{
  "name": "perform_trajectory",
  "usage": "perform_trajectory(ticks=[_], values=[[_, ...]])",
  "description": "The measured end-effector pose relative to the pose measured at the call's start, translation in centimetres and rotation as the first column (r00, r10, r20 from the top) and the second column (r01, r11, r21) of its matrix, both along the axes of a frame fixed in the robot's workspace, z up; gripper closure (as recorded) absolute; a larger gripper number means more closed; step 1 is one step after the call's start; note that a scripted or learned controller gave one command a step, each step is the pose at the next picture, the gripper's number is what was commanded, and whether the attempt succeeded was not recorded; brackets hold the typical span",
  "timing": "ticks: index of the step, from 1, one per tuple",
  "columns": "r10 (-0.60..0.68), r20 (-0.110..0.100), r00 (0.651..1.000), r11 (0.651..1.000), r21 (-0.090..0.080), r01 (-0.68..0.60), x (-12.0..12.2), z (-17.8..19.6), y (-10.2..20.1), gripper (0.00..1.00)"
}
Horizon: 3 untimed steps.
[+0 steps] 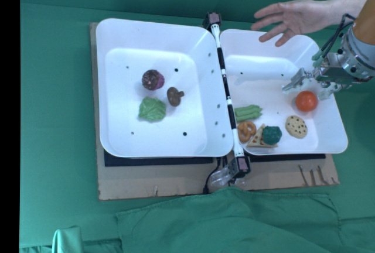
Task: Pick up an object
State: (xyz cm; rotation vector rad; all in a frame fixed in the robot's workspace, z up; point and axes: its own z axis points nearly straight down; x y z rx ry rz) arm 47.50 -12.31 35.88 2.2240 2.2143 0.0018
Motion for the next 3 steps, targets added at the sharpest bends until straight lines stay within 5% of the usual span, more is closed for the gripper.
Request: perform_trajectory(ticks=[1,3], values=[[0.0,0.0,1.0,1.0,0.0,0.0,0.0,0.0,0.0,0.0],[-0.002,-0.005,1.0,1.0,0.001,0.002,-0.3,-8.8,-0.5,0.0]])
